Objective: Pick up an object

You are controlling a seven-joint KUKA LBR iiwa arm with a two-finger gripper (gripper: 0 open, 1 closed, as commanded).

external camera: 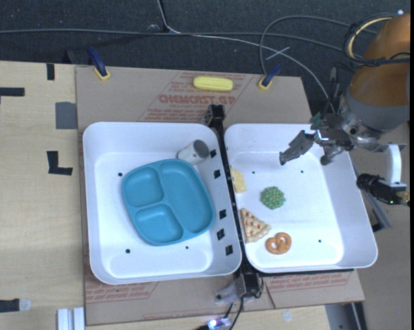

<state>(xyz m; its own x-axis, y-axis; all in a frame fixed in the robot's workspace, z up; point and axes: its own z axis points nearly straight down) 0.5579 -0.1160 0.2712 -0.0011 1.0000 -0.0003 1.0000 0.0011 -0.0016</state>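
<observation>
Camera view: grey two-finger pincer hangs spread, empty, over the right white bin — likely lining up. Round green broccoli-like toy lies nearest.

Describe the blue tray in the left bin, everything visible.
The tray is light blue, looks like plastic, with rounded corners and three compartments: two smaller ones on one side and one long one on the other. It lies flat on the floor of the left bin, turned at a slant. A small white cup lies by its upper edge; whether they touch is unclear.
</observation>
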